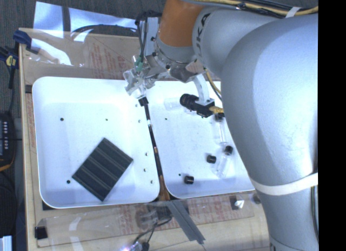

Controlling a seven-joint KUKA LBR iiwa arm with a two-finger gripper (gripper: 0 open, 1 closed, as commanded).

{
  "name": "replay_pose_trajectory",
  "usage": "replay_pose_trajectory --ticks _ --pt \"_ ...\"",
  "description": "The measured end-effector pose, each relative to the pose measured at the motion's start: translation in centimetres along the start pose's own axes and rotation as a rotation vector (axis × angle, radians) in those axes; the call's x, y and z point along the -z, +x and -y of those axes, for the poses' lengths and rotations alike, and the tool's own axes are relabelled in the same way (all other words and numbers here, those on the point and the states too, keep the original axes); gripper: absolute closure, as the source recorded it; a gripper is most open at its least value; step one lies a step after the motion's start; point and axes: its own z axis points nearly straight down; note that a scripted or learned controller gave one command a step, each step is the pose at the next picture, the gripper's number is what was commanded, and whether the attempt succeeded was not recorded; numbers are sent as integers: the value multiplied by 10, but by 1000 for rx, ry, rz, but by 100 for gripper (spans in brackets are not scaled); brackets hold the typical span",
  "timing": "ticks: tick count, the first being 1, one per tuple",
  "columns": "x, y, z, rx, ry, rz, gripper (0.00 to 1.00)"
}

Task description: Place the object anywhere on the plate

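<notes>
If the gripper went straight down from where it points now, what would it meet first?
Probably the raised rim between the two bins, at its far end. The gripper hangs over the back corner of the left bin, so depth is hard to judge. The dark ribbed plate lies well away from that line.

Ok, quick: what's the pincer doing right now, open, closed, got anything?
Pincer: above the far rim of the left bin, near the divide between the bins; open or closed cannot be told, and nothing visibly in its grip.

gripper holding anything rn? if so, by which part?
Cannot tell. The gripper sits over the back edge of the left bin, and nothing visible shows between its fingers. The dark ridged plate lies untouched.
</notes>
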Motion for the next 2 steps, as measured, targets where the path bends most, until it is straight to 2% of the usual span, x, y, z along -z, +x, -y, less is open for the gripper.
replay_pose_trajectory --ticks 1,2 --pt "223 51 -15 -199 -1 1 100" --pt "201 149 -34 -373 5 1 100"
